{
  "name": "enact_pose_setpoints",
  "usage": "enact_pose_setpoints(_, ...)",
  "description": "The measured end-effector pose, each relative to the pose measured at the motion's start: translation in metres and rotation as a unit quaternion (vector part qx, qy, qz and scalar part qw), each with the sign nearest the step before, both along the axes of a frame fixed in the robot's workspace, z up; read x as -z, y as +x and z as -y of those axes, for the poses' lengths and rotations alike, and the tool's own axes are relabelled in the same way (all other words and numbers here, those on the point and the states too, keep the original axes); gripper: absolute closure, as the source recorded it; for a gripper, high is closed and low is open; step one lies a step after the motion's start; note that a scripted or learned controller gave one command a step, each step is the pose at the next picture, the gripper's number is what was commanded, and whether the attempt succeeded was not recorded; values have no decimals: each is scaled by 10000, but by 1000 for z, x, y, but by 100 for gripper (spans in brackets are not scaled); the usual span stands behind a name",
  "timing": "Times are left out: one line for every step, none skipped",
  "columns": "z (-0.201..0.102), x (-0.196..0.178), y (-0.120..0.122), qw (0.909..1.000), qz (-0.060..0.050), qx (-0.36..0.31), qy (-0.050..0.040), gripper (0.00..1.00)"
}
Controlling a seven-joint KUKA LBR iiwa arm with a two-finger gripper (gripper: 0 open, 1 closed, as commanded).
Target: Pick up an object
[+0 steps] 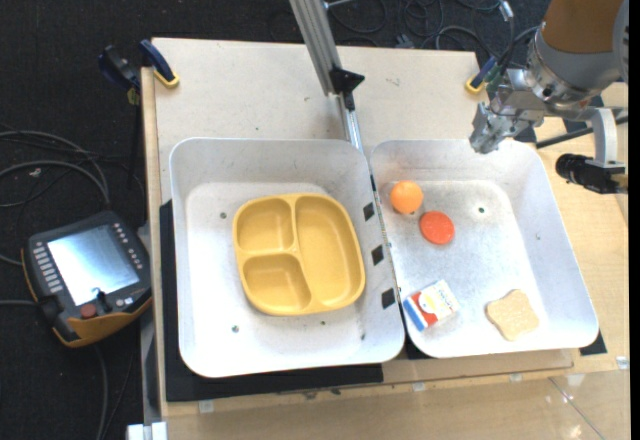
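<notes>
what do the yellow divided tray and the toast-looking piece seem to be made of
Yellow divided tray: probably molded plastic, smooth with a slight sheen, rounded compartment walls, even color. Toast-looking piece: likely a plastic or foam toy, matte tan with a darker crust edge; too small to tell which.

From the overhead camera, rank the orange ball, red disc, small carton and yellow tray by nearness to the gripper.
Measured from the gripper, at the right bin's far edge:
1. Orange ball, right bin, near the divider.
2. Red disc, just beside the ball; close to a tie with it.
3. Small carton, right bin's near left corner.
4. Yellow tray, left bin.
</notes>
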State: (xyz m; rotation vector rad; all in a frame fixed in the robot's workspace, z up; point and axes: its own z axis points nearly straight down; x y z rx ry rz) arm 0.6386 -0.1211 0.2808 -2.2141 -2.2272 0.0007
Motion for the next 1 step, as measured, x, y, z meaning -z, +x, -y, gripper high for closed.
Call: enact_pose_setpoints(-48, -4, -19, 10000, 0, -7, 6, 100)
